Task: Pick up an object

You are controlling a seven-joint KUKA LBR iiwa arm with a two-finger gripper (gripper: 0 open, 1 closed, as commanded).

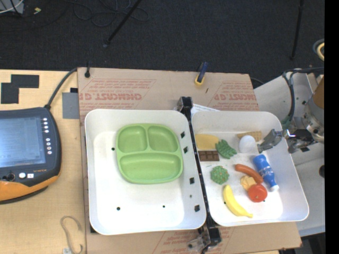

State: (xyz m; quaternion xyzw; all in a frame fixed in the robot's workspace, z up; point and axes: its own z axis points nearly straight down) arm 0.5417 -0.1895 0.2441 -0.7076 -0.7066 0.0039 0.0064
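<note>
A: Left shallow white bin [100, 194] holds the green three-compartment plastic tray [149, 153]. Your targets crowd the right white bin [294, 205].

B: Gripper [276, 138] hangs at that bin's right rim; jaws' state: cannot tell. Try the blue plastic bottle [265, 171], just below it, lying touching the red tomato [258, 193]. Descend centred, straddling its width.

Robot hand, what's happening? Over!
Hand over right bin's far edge, holding nothing. White egg nearest. Blue bottle close beside.
</note>
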